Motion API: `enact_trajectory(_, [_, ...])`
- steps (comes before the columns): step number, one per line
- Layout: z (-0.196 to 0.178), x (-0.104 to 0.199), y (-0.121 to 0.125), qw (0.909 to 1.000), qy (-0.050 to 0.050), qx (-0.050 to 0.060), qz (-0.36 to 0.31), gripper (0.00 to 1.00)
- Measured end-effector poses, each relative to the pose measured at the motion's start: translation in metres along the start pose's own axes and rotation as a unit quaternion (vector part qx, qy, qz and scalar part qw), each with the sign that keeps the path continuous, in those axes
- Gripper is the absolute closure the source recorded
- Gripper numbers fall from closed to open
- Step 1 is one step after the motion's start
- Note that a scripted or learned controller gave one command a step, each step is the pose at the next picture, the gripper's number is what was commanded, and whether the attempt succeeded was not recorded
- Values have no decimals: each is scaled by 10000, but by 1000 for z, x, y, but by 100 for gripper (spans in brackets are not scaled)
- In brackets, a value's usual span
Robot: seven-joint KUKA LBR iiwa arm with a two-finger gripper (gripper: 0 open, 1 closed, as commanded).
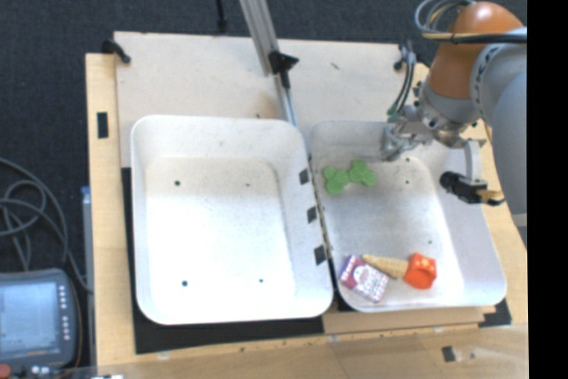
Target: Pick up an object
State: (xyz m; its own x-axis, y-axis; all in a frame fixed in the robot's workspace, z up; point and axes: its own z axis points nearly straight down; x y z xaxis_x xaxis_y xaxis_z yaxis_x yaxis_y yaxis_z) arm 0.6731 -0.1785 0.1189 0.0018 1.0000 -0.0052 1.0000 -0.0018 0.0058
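A green toy (348, 177) lies lengthwise left-to-right in the right bin (461, 217), just left of the gripper (391, 148) (grip state indiscernible).

The gripper (393, 144) hangs over the right bin's (466, 231) far end. A green toy (348, 176) lies just left of it. An orange cone toy (406, 268) and small pink packet (364, 278) lie well nearer the camera.

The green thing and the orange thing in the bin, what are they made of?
The green thing looks like moulded plastic or rubber: one even bright colour, rounded lumpy shape, matte. The orange thing also looks like plastic, smooth with a slight shine, and a tan cone touches it, maybe a toy ice cream. Both lie in the right bin, which looks like hard white plastic.
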Motion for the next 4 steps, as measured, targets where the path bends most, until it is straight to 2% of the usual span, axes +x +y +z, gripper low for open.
enact_trajectory(2, [-120,1,2,10000,16,-15,-18,100])
enact_trajectory(3, [-132,57,-5,10000,34,21,-41,100])
enact_trajectory(4, [-123,109,-18,10000,29,32,-37,100])
